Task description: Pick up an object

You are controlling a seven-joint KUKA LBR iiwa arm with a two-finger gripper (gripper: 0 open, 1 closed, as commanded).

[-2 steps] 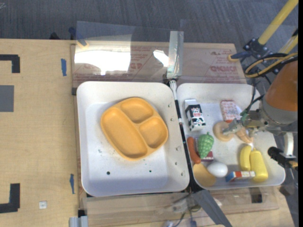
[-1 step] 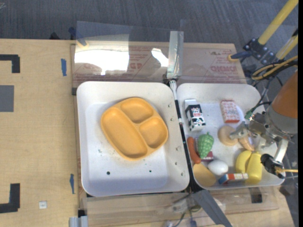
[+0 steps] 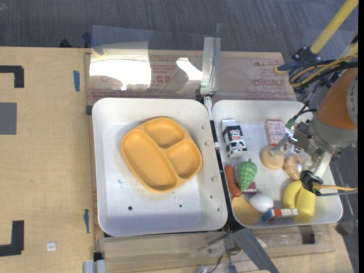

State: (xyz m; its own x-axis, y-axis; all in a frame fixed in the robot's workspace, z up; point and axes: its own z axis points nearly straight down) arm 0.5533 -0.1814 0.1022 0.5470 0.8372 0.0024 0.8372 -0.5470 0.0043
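Observation:
The right bin [image 3: 333,209] holds several small objects. A black-and-white milk carton [image 3: 233,139] and a pink box [image 3: 274,131] lie toward the back. A tan round piece [image 3: 271,158] and a beige piece [image 3: 292,165] lie mid-bin. A green toy fruit [image 3: 247,174], a red stick [image 3: 231,182], a white egg [image 3: 261,202], a yellow pepper [image 3: 299,198] and a small tube [image 3: 282,212] lie toward the front. My gripper [image 3: 300,152] hangs low over the right side of this bin, just above the beige piece and beside the tan round piece.
The left bin [image 3: 108,198] carries an orange divided plate [image 3: 161,153]. A central ridge [image 3: 213,147] separates the two bins. The grey arm with its orange band [image 3: 340,104] enters from the right, and yellow cables [image 3: 318,61] run behind it.

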